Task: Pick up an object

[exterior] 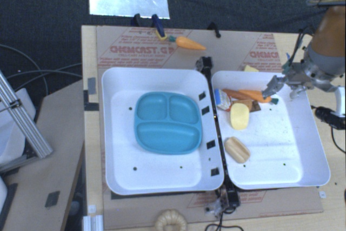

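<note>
Bench: we see a board printed with red lettering (140, 50) carrying two shallow white bins side by side, with dark carpet behind it.
Left bin (116, 132): we find one blue divided plate (167, 121) lying flat near its middle.
Right bin (303, 154): we count several objects grouped in its upper left part.
Orange carrot-like piece (246, 94): it lies lengthwise near the far wall of the right bin, its right end just beside the gripper.
Yellow block (240, 116): it sits just below the orange piece, near the divider.
Tan bread-like piece (237, 149): it lies below the yellow block, apart from it.
Second toy carrot (186, 43): it rests on the board beyond the bins.
Arm: it enters from the right, with the orange band (330, 35) above the wrist.
Gripper (274, 90): it hangs over the upper part of the right bin, tilted toward the orange piece.
Fingers: we cannot tell whether they are apart or together, nor whether they touch the orange piece.
</note>
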### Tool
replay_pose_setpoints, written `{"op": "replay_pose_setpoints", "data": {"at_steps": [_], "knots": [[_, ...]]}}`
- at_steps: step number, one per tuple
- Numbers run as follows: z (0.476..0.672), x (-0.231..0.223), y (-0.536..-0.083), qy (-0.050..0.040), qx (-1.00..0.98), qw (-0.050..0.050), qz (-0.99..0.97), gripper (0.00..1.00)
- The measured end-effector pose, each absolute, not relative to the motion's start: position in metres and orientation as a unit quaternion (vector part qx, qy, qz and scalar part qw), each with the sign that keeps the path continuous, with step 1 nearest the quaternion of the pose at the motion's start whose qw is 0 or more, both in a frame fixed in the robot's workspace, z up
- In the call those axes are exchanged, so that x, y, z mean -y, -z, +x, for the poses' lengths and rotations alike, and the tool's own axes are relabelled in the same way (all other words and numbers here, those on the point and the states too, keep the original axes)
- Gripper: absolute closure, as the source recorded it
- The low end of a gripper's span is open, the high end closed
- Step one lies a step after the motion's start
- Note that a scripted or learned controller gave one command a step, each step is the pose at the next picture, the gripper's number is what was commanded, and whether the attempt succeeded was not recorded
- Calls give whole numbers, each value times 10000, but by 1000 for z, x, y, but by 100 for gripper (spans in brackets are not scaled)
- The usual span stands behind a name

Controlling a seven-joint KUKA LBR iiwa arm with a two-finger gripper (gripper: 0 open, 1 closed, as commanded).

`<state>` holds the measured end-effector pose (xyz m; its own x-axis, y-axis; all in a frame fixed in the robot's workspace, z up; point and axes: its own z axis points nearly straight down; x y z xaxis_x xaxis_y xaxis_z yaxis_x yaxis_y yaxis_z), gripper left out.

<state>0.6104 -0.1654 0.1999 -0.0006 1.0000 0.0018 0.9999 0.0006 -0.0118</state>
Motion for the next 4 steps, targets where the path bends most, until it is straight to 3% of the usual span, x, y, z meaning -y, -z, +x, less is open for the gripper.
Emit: {"op": "replay_pose_setpoints", "data": {"at_steps": [1, 3, 4], "knots": [[613, 165, -208, 3, 7082, -5, -7060, 0], [612, 153, -115, -4, 7089, 7, -7053, 0], [616, 152, -90, 36, 7083, -20, -7059, 0]]}}
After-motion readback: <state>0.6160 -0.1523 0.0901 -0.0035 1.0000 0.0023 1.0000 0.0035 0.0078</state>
